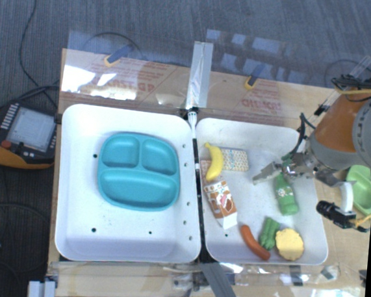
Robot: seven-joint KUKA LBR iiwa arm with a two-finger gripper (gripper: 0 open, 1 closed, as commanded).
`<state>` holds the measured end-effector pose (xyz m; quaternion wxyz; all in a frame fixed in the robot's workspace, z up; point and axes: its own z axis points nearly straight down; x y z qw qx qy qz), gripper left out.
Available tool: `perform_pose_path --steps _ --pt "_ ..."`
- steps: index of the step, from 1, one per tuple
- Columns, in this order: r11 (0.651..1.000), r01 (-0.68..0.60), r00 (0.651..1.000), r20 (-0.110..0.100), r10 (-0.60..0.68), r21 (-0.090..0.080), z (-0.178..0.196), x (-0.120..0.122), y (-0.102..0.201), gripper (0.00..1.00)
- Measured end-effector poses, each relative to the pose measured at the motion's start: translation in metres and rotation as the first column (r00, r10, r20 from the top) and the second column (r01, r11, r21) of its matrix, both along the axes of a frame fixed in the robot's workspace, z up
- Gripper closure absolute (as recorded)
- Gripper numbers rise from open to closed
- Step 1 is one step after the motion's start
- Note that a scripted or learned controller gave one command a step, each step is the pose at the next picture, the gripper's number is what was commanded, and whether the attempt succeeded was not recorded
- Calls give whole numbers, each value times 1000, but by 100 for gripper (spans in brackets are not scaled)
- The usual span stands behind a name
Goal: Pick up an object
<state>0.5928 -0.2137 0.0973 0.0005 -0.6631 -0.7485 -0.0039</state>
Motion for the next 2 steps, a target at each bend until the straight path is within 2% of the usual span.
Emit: perform_pose_path --steps 1,2 --pt "1000 0 1000 -3 0 0 7 -1 1 100" --pt "999 35 999 -6 -35 -7 92 7 47 100"
